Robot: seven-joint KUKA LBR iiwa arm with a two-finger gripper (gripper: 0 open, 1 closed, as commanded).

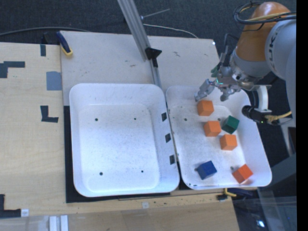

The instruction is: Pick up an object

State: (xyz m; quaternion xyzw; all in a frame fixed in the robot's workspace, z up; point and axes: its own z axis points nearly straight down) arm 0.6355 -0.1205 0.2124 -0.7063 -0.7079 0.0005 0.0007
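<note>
The right bin (186,124) holds several small blocks. An orange block (205,108) lies near its far edge, with another orange block (212,128) and a green block (231,124) just below it. A third orange block (228,142) sits mid-bin, a blue block (206,169) and a reddish-orange block (242,173) near the front. My gripper (212,92) hangs over the far end of the right bin, just above the topmost orange block, open, its two grey fingers spread with nothing between them.
The left bin (115,138) stands beside the right one. A slanted metal rail (137,28) runs across the bench behind the bins. A blue and yellow tool (64,44) lies at the far left of the bench. Black cables hang by the arm on the right.
</note>
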